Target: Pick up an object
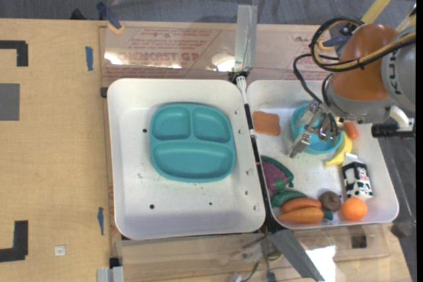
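Gripper (305,141) and wrist cover much of a blue bowl (320,139) in the right bin (390,208) — whether its fingers are apart or together cannot be told. A yellow banana (338,156) peeks from under the bowl's edge. The arm (370,69) reaches in from the right, bent down over the bin — its orange band sits just above the bowl.

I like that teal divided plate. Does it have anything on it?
Empty. The teal plate lies flat in the left bin, all three compartments bare.
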Controlling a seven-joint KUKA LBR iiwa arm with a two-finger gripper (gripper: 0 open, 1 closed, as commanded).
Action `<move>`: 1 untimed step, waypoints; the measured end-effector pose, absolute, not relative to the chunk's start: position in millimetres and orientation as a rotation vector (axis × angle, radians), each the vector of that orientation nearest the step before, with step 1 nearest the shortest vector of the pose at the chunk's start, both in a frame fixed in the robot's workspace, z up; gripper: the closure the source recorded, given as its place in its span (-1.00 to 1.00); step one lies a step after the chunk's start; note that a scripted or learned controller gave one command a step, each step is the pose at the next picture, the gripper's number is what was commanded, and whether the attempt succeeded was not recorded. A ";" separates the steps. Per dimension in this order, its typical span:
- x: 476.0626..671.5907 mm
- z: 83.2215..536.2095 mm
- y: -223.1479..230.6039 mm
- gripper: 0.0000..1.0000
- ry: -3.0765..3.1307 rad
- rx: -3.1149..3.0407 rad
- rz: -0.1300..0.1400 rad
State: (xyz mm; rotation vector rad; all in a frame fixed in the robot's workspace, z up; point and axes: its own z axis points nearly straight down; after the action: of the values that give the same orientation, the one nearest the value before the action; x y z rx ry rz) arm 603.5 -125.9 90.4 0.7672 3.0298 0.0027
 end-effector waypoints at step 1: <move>603.1 90.6 -115.6 -1.00 3.052 0.682 0.000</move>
State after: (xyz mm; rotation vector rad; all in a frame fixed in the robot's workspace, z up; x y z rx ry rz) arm 603.1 -115.6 90.6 0.6819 3.0519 -0.0004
